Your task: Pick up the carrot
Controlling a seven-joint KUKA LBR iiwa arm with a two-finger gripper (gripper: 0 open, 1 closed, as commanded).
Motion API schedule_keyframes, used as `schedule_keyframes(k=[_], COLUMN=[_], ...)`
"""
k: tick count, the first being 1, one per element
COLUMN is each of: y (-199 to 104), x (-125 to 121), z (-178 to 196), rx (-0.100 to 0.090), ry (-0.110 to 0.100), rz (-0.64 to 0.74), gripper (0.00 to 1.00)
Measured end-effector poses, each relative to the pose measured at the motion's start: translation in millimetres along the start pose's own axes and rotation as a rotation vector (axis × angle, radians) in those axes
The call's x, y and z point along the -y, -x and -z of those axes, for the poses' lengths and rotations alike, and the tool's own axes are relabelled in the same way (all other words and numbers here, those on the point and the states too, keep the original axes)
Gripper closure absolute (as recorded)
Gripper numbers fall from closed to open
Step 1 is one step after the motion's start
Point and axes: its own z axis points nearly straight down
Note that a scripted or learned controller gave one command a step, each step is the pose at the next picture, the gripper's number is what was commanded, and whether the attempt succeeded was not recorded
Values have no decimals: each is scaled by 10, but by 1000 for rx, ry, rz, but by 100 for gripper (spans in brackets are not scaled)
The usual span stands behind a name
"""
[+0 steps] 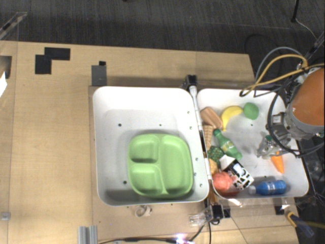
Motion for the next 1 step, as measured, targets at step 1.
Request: schedule_keyframes(k=[1], y=[-1], x=[-2], z=[-3], rx=[0], ry=[1], rz=[0], gripper=[0])
